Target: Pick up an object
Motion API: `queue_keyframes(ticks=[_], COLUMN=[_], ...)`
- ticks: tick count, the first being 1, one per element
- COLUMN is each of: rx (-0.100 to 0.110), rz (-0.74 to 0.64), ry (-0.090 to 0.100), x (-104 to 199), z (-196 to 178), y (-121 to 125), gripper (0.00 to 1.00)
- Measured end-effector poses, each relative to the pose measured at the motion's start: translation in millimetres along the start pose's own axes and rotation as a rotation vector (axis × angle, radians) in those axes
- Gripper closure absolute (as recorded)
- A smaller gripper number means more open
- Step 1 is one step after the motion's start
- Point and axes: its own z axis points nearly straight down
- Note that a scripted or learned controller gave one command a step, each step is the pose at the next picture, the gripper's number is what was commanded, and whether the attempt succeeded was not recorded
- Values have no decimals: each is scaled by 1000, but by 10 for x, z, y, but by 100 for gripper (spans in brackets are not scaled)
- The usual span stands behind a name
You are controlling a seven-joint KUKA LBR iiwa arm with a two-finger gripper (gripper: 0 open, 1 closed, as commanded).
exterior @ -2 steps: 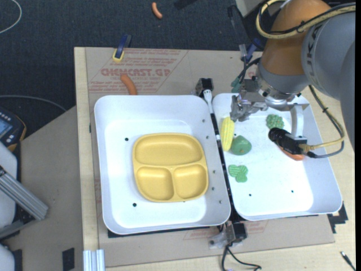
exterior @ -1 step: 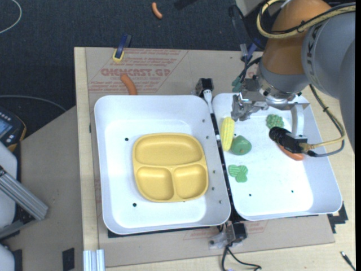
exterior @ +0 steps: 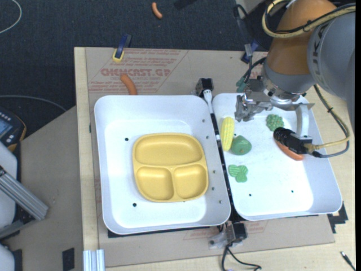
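Note:
In the right bin [exterior: 293, 199] a yellow corn cob [exterior: 227, 133] lies upright along the left wall. A rounded green piece [exterior: 242, 145] touches the corn's lower right side. A light green leafy piece [exterior: 238, 173] lies below them. A small green broccoli-like piece [exterior: 274, 121] sits near the back. At the right an orange piece [exterior: 294, 152] lies partly hidden. My gripper [exterior: 246, 109] hangs over the bin's back left part, just above and right of the corn's top end, with nothing seen in it.
The left bin [exterior: 113, 151] holds a yellow divided plate [exterior: 169, 166]. On the cardboard behind the bins lie an orange sausage-like piece [exterior: 129, 83] and a blue and yellow clamp [exterior: 120, 49]. The arm covers the right bin's back right corner.

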Motion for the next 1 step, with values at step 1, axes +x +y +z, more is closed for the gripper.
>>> queue_keyframes(ticks=[1], rx=[-3], rz=[-3], ry=[1], x=[81], z=[-166], y=[61], gripper=[100])
